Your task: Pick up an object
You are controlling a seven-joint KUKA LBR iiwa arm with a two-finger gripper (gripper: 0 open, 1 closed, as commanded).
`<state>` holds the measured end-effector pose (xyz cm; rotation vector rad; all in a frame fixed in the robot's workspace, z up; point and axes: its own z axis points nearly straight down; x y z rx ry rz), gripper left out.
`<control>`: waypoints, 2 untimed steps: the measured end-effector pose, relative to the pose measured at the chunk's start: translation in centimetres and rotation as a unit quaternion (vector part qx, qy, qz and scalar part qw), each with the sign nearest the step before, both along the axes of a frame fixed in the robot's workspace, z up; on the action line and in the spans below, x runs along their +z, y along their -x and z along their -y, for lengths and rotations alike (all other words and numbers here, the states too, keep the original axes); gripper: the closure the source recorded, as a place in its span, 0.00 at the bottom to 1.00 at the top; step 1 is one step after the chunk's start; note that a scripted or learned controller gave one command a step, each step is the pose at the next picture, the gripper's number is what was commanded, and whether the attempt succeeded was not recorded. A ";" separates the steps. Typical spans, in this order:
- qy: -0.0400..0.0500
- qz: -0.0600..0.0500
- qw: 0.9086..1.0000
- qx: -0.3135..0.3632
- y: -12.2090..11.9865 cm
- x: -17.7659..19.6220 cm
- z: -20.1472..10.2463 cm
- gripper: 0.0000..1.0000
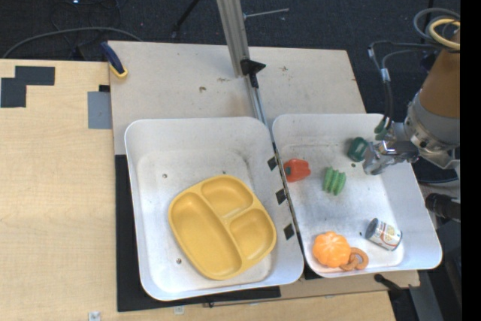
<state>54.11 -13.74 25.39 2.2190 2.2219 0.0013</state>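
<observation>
The right bin [421, 252] holds several small objects. A red toy [297, 170] lies by its left wall, and a light green piece [334, 181] sits just right of it. An orange ball [330, 248] rests at the front with a tan ring [355, 260] against it. Near the front right lies a small can [384, 234]. A dark green object [356, 148] sits toward the back right. My gripper [375, 161] hangs low over the bin's right side, right beside the dark green object. Whether it touches that object is unclear.
A yellow divided plate [222, 225] lies in the left bin [150, 154]. An aluminium post [231, 19] rises behind the bins' shared wall. The arm's grey body [436, 124] stands over the right bin's right edge.
</observation>
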 end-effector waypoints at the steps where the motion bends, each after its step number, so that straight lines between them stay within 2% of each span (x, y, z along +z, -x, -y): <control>1: -0.001 -0.003 1.000 0.001 -1.5 -1.5 -4.6 1.00; 2: -0.001 -0.002 1.000 0.002 -3.6 -2.1 -10.5 1.00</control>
